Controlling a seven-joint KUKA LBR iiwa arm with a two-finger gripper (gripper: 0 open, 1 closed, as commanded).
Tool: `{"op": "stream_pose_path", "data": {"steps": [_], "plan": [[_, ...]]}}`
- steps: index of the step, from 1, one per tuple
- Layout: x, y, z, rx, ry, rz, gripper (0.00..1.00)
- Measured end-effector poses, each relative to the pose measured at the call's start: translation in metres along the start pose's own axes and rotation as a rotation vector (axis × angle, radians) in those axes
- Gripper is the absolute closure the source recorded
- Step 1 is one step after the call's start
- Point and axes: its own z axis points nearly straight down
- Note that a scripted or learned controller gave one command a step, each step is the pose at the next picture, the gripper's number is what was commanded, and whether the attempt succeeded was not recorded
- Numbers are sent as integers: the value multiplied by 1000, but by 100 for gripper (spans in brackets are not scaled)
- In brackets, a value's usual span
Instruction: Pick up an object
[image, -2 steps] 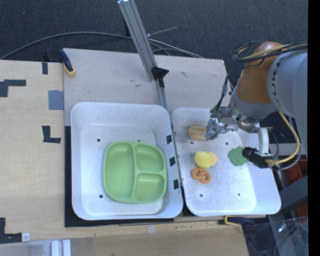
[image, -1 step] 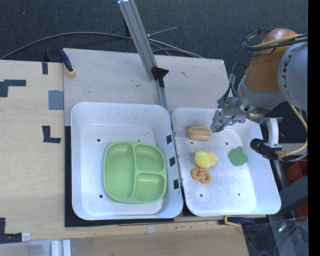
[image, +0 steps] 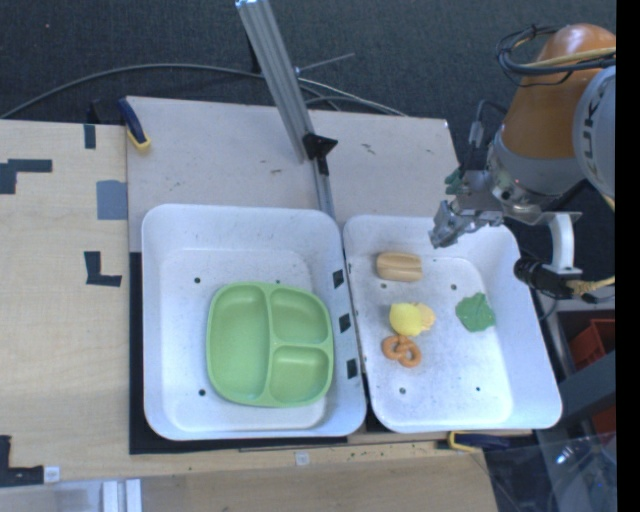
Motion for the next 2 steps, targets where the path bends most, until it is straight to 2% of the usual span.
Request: {"op": "stream_pose_path", "data": {"steps": [1,2], "plan": [[54,-9,19,7,1,-4,100],[115,-17,19,6,2,-6,100]]}}
